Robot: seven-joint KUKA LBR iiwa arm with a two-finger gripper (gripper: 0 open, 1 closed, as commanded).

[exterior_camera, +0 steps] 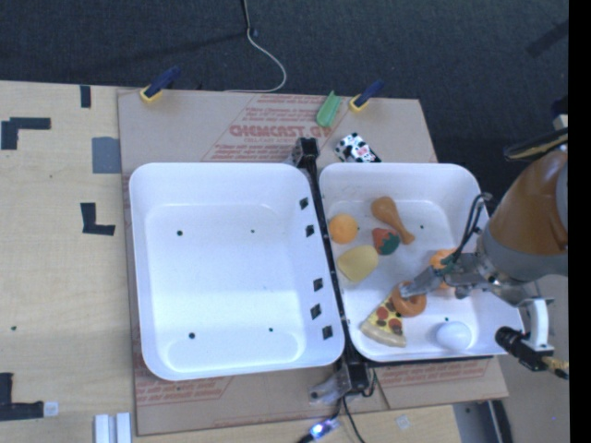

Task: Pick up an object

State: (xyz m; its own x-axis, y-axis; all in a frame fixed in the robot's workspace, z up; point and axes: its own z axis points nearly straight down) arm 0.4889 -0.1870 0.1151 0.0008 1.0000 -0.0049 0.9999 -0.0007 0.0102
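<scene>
The grey arm (531, 238) reaches in from the right, pincer (416, 289) lowered.

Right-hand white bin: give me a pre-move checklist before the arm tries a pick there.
1. Gripper is over the right-hand white bin: ok.
2. A target lies beneath it, the brown round toy beside the pizza slice toy: ok.
3. Something is held between the fingers: cannot tell.
4. Target is apart from the pizza slice: not ok, they seem to touch.
5. Orange ball, yellow lemon-shaped toy and drumstick toy lie away from the gripper: ok.
6. White egg-shaped toy is away from the gripper: ok.
</scene>
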